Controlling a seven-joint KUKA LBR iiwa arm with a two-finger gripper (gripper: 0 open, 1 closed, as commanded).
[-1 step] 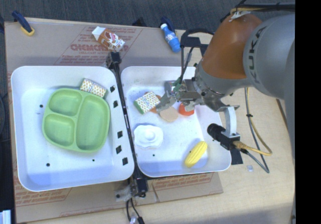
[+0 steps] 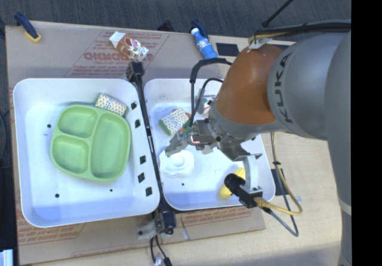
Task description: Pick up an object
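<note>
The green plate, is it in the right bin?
No, the green plate lies in the left bin, beside a small patterned packet.

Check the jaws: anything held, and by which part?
Cannot be told. The gripper sits low in the right bin over a white object, hold hidden.

Single fixed camera above bench (image 2: 54, 38), slanting down on both bins (image 2: 24, 139).
</note>
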